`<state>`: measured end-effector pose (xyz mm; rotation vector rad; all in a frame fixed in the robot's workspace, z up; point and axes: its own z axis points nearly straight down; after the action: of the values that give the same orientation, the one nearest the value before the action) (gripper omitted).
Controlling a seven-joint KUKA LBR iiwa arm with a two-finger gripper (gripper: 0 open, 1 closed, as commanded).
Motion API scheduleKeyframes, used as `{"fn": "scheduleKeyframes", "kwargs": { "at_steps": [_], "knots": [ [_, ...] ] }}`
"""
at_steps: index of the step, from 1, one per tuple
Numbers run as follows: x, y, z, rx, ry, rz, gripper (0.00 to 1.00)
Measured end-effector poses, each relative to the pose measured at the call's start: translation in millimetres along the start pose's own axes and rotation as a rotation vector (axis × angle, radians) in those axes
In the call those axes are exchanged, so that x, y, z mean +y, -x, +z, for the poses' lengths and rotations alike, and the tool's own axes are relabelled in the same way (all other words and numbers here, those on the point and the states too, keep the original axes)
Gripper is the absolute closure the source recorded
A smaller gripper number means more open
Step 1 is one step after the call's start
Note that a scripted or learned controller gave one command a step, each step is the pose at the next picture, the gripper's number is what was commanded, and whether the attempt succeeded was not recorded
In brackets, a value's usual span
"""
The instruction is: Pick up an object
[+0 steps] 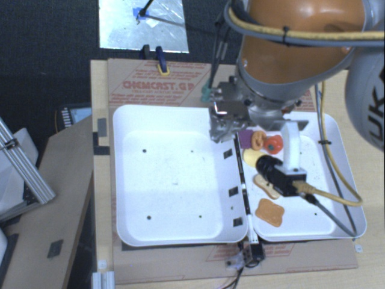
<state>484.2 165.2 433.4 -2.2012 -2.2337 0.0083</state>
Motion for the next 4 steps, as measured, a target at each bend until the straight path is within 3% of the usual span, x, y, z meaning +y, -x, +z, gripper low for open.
{"fn": "scheduleKeyframes", "kwargs": {
  "at_steps": [1,2,3,4],
  "knots": [
    [2.1,-60.8,-107.3,0.007,0.019,0.004,1.0],
    [2.2,-57.1,-101.7,0.001,0.009,0.01,0.0],
    [2.3,-57.4,-113.1,0.003,0.012,0.006,1.0],
    [48.6,42.5,-101.2,-0.002,0.01,0.024,1.0]
  ]
}}
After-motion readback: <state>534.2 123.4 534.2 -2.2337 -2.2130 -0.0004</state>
